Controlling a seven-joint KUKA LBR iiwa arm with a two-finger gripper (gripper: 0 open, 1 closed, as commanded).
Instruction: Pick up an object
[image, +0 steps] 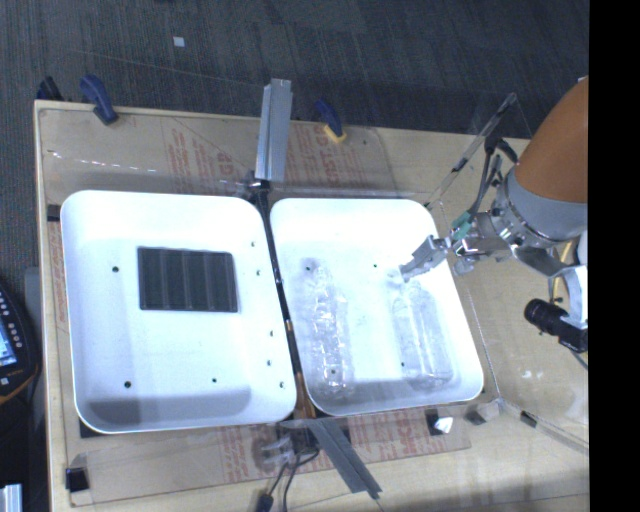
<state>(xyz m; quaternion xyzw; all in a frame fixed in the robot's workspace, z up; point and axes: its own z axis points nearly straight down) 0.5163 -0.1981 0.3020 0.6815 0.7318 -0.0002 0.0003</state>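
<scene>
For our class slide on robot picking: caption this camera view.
Gripper poised over the right bin above two clear plastic bottles; a dark ridged block lies in the left bin.

Even overhead light — white bins (160, 215) glare, near blown out; soft shadow along near walls; slight overall blur.

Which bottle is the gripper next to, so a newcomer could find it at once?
Look in the right bin, which holds two clear plastic bottles lying lengthwise. The one meant is the right bottle, along the bin's right wall. Unlike the left bottle, its top end lies just under the gripper.
</scene>
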